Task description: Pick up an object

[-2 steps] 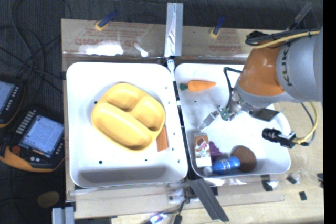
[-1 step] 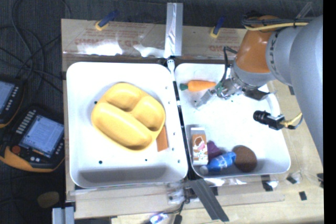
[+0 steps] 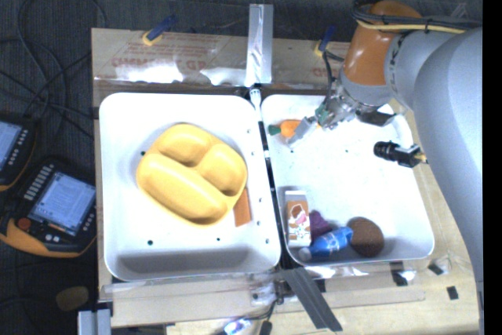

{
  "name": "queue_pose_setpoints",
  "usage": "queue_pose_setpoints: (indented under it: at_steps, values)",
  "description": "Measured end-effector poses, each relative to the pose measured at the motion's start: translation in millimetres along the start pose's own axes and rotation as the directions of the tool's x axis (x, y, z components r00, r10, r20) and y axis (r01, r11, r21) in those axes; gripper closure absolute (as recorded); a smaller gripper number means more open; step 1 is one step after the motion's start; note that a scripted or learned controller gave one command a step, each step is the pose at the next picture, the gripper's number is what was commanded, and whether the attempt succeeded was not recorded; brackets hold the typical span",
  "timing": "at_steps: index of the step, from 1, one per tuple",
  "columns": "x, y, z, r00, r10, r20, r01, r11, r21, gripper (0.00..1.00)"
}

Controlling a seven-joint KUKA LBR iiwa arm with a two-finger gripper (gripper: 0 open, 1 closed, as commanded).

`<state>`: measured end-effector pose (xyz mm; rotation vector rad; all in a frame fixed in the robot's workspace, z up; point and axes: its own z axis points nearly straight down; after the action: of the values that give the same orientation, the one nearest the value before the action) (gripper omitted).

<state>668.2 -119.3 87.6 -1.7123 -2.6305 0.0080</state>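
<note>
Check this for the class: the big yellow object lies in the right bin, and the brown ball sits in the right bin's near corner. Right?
Not quite. The camera view shows the big yellow object lying in the left bin, not the right bin. The brown ball does sit in the right bin's near corner.

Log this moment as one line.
gripper: right bin's far-left corner, at small orange carrot-shaped toy | grasp: unconfirmed | left bin: large yellow plastic shape

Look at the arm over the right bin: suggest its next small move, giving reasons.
Probably a short descent onto the carrot. The gripper hangs just beside it near the right bin's far-left corner, and nothing shows between its fingers. The other items lie clustered at the near edge.
</note>
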Motion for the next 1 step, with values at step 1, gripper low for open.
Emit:
queue_pose_setpoints:
  at_steps: [1]
  values:
    - [-1.4, 1.6, -8.9, 1.0, -0.002, 0.007, 0.002, 1.0, -0.006, 1.0]
